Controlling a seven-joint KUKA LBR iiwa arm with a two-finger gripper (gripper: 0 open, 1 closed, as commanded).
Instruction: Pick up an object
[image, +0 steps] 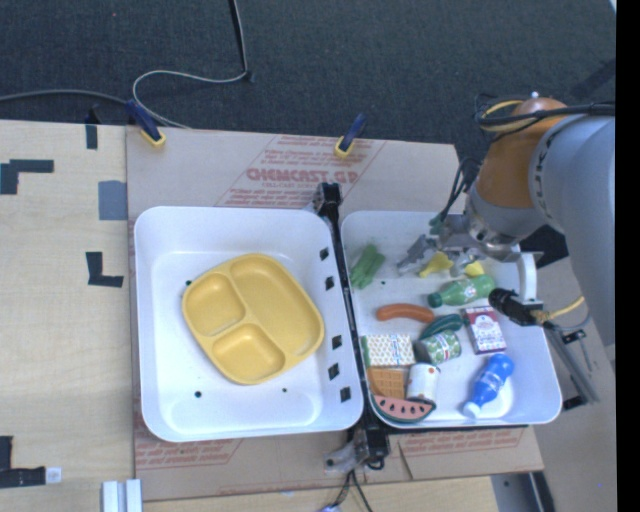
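Observation:
My gripper (422, 256) is low over the far part of the right bin (545, 395), reaching in from the right, and its silver fingers look spread open. A small yellow piece (437, 265) lies right at the fingertips; I cannot tell whether they touch it. Nothing is visibly held between them. A second yellow bit (474, 268) and a green bottle (462, 292) lie just right of the gripper. A green vegetable (365, 265) lies to its left and a red sausage (405, 312) nearer the camera.
The right bin also holds a red-and-white carton (487, 330), a green can (440, 346), a blue bottle (490, 385), a white cup (423, 380), a watermelon slice (403, 408) and a checked packet (388, 350). In the left bin (160, 400) lies a yellow divided tray (252, 317).

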